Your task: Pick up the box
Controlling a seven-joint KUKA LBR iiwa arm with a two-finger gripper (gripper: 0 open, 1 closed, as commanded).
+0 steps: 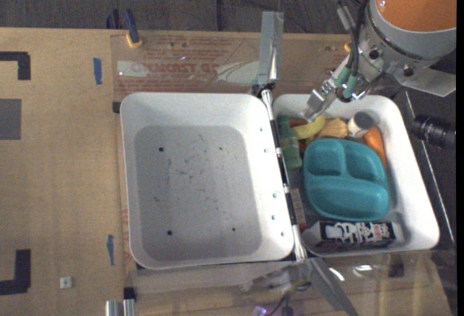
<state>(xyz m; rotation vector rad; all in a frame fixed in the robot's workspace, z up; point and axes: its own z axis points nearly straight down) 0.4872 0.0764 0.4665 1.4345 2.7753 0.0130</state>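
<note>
Camera view: gripper [324, 98] hovers over the right bin's [419, 184] far end; whether it is apart or together I cannot tell. Box [360, 232] lies along the near wall, long axis crosswise, beyond the teal tray [345, 180].

The box [360, 233] is long, narrow and dark, with white lettering on its upper face. It lies flat along the right bin's [423, 195] near wall, just below the teal tray [344, 179].
</note>
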